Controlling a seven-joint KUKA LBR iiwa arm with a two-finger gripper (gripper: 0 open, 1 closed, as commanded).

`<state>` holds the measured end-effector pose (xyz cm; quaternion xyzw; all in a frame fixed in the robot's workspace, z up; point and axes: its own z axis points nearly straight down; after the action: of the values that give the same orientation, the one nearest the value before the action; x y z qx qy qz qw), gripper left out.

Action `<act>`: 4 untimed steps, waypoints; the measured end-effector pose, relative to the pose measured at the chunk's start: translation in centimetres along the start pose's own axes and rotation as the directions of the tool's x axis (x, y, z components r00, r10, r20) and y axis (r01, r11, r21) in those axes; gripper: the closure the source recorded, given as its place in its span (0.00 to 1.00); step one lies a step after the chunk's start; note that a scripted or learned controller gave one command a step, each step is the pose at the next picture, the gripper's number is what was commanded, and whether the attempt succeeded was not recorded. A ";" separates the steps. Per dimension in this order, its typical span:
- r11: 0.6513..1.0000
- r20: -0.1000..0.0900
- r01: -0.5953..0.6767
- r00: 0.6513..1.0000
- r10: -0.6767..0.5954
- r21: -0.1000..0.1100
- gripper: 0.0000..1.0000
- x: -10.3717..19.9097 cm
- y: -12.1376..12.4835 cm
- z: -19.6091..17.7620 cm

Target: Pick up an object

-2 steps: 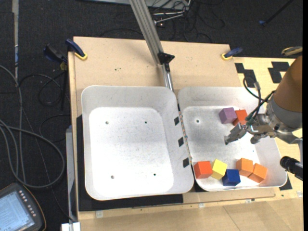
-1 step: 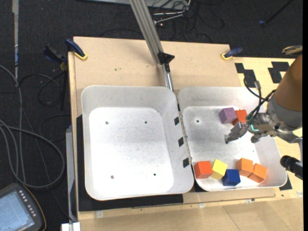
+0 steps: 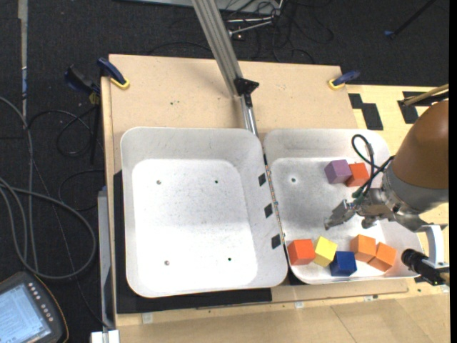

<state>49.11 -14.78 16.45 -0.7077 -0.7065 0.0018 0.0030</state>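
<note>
Camera view: gripper (image 3: 341, 216) hovers mid right bin (image 3: 285, 145); finger state — we can't tell. Nxt: descend on a block.

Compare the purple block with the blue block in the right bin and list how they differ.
Colour: the purple block is pale purple, the blue block deep blue.
Place: the purple block sits toward the far side of the right bin, the blue block by its near rim.
Neighbours: the purple block sits against one orange block; the blue block sits by a yellow block, with more orange blocks close by.
Shared: both are small cubes of similar size.
</note>
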 end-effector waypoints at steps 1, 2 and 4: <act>1.000 0.000 0.001 1.000 -0.001 -0.001 0.00 0.2 0.4 4.4; 1.000 0.002 0.001 1.000 -0.001 -0.006 0.00 0.2 0.4 7.0; 1.000 0.004 0.003 1.000 -0.003 -0.014 1.00 -0.3 0.5 -0.4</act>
<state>49.58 -15.07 16.80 -0.7066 -0.7077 -0.0016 -0.0033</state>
